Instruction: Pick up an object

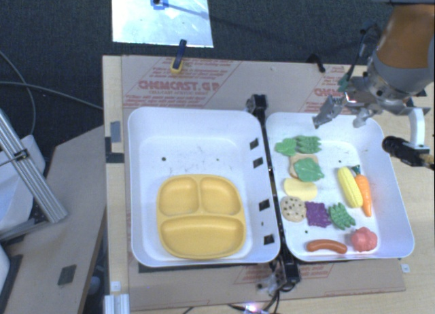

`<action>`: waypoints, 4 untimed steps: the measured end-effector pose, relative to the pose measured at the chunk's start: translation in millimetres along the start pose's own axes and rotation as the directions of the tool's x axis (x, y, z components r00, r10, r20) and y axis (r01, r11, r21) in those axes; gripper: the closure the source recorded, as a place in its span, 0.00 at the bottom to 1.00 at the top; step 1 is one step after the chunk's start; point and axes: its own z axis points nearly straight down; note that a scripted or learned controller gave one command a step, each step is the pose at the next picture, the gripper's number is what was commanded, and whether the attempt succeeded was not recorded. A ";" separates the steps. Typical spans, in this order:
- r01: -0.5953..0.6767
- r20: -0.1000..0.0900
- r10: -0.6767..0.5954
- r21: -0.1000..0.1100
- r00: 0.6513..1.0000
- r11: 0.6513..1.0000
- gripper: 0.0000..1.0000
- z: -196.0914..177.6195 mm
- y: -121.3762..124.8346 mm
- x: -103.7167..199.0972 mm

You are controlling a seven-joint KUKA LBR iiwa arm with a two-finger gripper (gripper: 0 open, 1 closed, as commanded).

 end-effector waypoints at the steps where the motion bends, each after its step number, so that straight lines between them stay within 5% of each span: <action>1: -0.008 0.000 0.008 0.010 1.000 1.000 0.00 71.7 -64.1 -42.7; 2: -0.007 -0.001 0.007 0.009 1.000 1.000 0.00 108.4 -131.4 -53.8; 3: 0.004 0.000 -0.004 0.000 1.000 1.000 0.00 191.4 -92.4 8.6; 4: 0.006 -0.002 -0.006 -0.015 1.000 1.000 0.00 30.5 -119.8 48.7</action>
